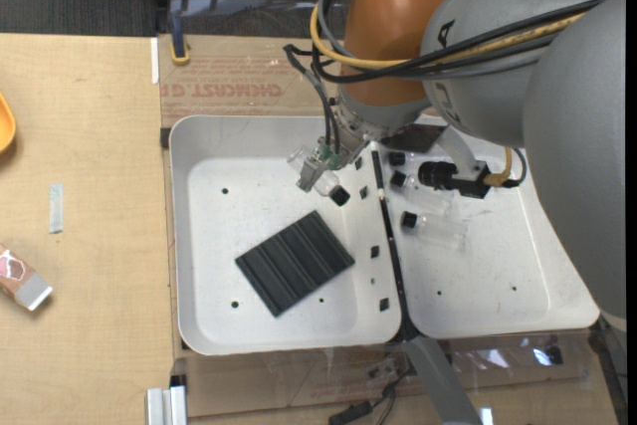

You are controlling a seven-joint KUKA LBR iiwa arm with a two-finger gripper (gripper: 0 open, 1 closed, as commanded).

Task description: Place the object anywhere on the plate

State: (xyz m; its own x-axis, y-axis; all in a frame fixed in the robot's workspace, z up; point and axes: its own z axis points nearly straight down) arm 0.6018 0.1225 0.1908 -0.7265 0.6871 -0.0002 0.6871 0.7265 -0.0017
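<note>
1. The gripper hangs over the upper right part of the left bin, near the rim it shares with the right bin. The arm's bulk and cabling hide much of it, so I cannot tell whether it is apart, together or clamped on something
2. A small dark piece sits just below the gripper, and this is probably the object. It is too small to tell whether it is carried or lying on the bin floor, so confirm the hold before moving on
3. The plate is the dark ribbed slab lying flat and askew in the middle of the left bin, below and a little left of the gripper and apart from it
4. The move I judge best is short: travel down-left until the gripper is over the slab's middle, away from its corners
5. Lower close to the ribs before letting go, since a small piece dropped from height could bounce or roll off the grooves
6. Keep clear of the shared rim while descending
</note>
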